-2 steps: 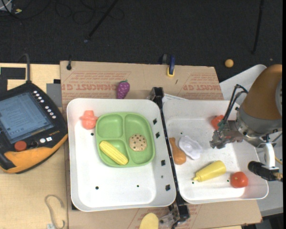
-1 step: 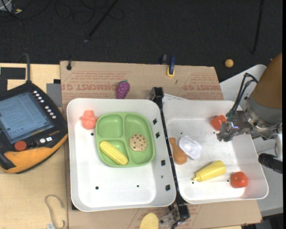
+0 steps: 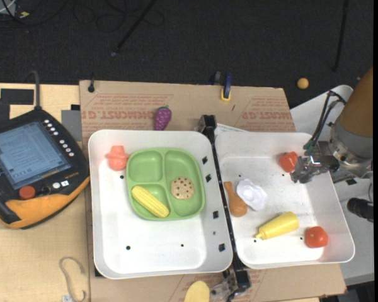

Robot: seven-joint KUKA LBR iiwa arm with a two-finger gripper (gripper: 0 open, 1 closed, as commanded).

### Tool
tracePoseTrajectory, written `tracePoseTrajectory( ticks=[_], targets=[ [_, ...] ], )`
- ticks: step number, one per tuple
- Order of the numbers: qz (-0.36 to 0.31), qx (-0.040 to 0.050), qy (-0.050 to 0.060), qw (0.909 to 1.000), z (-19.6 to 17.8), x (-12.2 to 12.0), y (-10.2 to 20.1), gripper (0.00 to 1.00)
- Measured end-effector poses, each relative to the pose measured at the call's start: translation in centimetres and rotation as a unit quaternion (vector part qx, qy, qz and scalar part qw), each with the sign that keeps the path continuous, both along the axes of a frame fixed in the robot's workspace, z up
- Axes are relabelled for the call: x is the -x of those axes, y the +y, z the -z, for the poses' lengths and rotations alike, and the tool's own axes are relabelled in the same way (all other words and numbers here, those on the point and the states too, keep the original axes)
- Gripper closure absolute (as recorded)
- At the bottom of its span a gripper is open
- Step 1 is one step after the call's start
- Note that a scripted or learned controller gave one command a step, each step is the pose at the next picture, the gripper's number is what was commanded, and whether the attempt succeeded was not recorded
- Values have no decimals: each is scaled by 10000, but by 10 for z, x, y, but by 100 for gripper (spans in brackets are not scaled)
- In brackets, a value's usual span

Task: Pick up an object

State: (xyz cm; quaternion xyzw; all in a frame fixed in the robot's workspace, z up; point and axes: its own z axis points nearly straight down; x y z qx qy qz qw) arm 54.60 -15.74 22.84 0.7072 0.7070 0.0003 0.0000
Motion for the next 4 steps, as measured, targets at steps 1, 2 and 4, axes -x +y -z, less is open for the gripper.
tracePoseTrajectory(
  ticks=[1,2,4],
  targets=[
    [-22,-9,3,10000,-10,-20,50,100],
    [-20,-8,10,10000,5,-42,100,100],
    [-12,-7,10,10000,11,-74,185,100]
  ],
)
